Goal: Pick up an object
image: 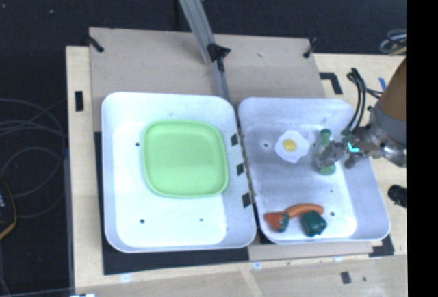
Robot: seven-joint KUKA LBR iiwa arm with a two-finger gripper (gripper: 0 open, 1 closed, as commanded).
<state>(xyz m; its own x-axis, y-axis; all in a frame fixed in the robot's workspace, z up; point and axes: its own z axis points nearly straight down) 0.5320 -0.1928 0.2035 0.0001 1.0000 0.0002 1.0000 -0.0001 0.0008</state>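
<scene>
Even, bright light from overhead falls on the pale tan wooden surface (274, 59), while the floor around it stays nearly black. The two shallow white plastic bins (123, 220) look slightly washed out, with a bluish cast in the right one. Shadows are soft and short. The square light green plastic plate (185, 158) shows no hard glare. The whole picture is a little soft and grainy, and small items look blurred

Green plate (185, 158) fills left bin's (120, 220) middle; right bin (366, 217) centre open, toys (295, 215) apparently crowding front edge
</scene>
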